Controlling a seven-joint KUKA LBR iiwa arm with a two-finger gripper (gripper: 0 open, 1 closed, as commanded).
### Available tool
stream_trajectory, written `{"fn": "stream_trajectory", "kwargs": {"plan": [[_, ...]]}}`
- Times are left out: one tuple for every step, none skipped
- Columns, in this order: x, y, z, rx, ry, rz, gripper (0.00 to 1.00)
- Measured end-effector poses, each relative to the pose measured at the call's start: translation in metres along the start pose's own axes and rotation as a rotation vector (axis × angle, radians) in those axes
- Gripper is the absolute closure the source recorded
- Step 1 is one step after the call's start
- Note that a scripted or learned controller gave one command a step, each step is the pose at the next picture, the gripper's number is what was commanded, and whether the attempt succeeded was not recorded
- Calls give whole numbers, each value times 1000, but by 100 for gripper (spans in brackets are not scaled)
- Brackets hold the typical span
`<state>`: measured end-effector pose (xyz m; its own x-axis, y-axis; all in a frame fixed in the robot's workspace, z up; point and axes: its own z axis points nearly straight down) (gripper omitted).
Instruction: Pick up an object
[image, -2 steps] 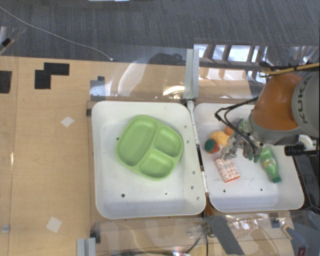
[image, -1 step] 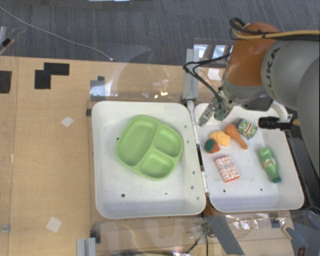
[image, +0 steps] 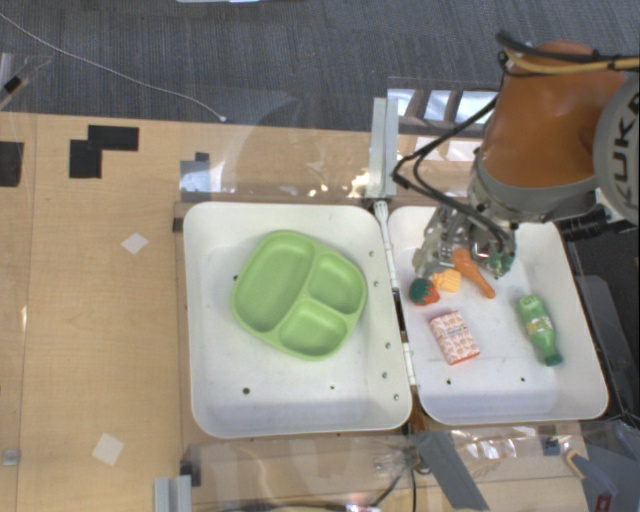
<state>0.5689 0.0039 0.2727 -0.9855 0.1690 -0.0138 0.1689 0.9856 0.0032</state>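
Lying in a tight cluster near the left wall of the right bin, a carrot, a small yellow piece and a red-and-green toy are the likeliest targets, all close beside one another. The gripper hangs just above that cluster, and whether it is spread or pressed together I cannot tell, since the metal parts blur into the toys beneath.

The main risk, as I judge it, is crowding: a descent here could land on two items at once, or nudge the carrot aside so nothing gets pinched. The nearby bin wall could also block one side.

Farther out, a pink patterned box and a green bottle lie apart and look easier to grasp. The left bin carries a green divided plate, well away from the action.
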Motion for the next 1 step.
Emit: {"fn": "stream_trajectory", "kwargs": {"plan": [[52,19,54,4,10,398,100]]}}
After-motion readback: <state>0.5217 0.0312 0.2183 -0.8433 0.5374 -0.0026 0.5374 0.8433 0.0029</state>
